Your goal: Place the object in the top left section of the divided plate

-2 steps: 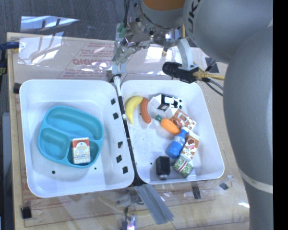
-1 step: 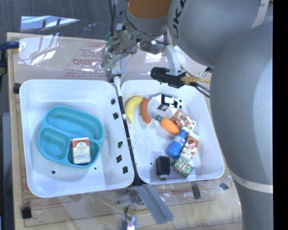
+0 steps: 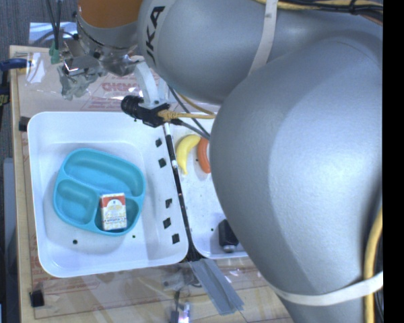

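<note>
Camera view, arm (image 3: 276, 113) looming over right bin (image 3: 212, 247), pincer (image 3: 74, 79) beyond bins

The grey arm (image 3: 276, 133) reaches in from the right and fills most of the right and upper scene; its orange band (image 3: 108, 2) sits at the far left above the wrist; the gripper (image 3: 77, 79) hangs below, at the far left, its metal parts blurred.

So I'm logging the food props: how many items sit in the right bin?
3 visible: a banana near the divider, an orange item beside it, and a dark object toward the front. The arm covers most of that bin, so more may be hidden.
</note>
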Motion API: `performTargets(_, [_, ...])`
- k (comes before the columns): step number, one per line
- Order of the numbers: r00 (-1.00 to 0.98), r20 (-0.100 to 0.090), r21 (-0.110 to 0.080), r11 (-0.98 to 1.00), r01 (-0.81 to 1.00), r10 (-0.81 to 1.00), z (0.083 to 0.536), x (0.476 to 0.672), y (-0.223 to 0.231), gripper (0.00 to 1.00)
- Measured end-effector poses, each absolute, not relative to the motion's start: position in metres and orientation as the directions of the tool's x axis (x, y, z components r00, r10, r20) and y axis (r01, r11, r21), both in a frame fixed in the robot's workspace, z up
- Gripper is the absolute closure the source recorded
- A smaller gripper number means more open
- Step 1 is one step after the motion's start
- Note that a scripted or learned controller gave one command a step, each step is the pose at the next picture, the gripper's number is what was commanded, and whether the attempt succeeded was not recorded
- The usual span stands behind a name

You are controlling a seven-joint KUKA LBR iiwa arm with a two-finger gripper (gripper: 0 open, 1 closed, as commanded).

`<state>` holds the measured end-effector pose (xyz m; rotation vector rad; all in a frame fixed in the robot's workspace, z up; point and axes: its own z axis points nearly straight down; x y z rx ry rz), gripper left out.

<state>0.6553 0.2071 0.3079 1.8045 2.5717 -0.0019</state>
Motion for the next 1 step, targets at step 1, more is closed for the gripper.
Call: performTargets(1, [-0.427,-0.001,0.003,0.427,0.904,0.904,0.3400,0.6568,0.1280,1.00])
